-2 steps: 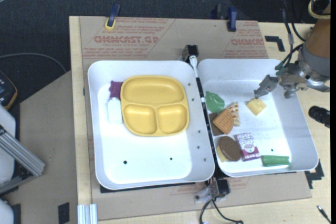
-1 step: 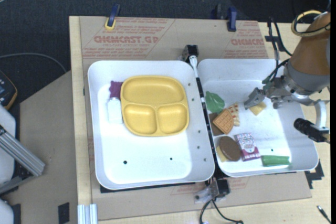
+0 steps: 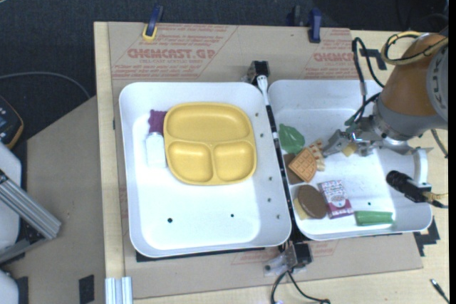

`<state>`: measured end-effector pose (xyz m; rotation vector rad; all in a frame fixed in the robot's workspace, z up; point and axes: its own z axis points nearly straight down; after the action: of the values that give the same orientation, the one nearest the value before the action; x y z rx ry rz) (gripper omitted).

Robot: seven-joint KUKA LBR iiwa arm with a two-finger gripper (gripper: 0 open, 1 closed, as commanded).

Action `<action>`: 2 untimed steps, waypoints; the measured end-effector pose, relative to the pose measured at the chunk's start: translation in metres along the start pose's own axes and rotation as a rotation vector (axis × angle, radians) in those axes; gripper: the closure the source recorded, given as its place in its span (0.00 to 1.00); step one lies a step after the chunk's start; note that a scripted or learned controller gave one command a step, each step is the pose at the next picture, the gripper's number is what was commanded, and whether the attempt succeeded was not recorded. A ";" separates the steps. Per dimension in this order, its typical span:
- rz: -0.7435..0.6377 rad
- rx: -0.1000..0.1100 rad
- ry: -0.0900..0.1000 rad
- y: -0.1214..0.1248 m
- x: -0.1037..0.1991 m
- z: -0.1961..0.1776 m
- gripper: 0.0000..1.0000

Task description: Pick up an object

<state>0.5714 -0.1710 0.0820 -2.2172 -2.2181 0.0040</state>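
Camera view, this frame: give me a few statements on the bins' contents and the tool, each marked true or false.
1. The yellow divided tray lies in the left bin. True.
2. The waffle piece lies in the left bin. False: it lies in the right bin.
3. The tool is over the right bin. True.
4. The green marker lies near the right bin's far edge. False: it lies by the near edge.
5. The brown disc rests on the yellow tray. False: it lies in the right bin, beside the red packet.
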 end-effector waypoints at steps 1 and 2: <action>0.001 -0.006 -0.002 0.001 -0.001 -0.013 1.00; -0.001 -0.013 -0.005 0.007 0.000 -0.076 1.00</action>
<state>0.5792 -0.1711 0.1585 -2.2256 -2.2279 -0.0052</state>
